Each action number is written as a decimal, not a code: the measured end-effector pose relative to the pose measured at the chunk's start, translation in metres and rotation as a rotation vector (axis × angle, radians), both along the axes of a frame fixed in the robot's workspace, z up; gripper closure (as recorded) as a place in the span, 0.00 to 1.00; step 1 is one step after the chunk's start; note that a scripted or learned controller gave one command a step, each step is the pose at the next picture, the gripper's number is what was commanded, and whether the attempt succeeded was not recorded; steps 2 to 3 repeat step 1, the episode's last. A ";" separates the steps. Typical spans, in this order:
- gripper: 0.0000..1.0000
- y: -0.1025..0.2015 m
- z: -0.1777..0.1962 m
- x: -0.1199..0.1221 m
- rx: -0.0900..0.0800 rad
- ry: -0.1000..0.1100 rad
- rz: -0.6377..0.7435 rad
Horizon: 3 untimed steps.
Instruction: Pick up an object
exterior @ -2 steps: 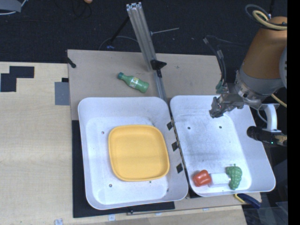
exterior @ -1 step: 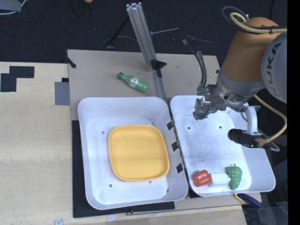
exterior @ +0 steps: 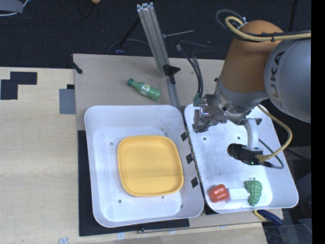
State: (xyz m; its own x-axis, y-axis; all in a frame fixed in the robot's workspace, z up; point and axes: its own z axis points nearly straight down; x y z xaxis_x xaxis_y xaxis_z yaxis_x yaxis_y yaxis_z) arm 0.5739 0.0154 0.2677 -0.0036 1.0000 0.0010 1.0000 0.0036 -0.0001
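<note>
The gripper [exterior: 203, 120] hangs over the far left corner of the right bin [exterior: 223, 172], close to the wall it shares with the left bin [exterior: 99, 136]. Whether anything sits between its parts cannot be told; the mechanism is dark and crowded at this angle.

Judgement: the approach step is in hand, with no object secured. The candidates lie along the near edge of the right bin: a red pepper [exterior: 219, 192] toward its near left corner and a green broccoli piece [exterior: 254, 189] toward its near right corner, well apart from the gripper. Both are small, rounded and look like plastic toys.

The next move calls for travel toward the near edge, then descent over one piece.

A yellow plate [exterior: 150, 165] occupies the left bin's centre. A green bottle [exterior: 143, 89] lies on the bench beyond the bins.
</note>
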 end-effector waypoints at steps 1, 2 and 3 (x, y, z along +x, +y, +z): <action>1.00 0.058 -0.016 -0.014 0.000 0.002 0.000; 1.00 0.058 -0.016 -0.014 0.000 0.002 0.000; 1.00 0.058 -0.016 -0.014 0.000 0.002 0.000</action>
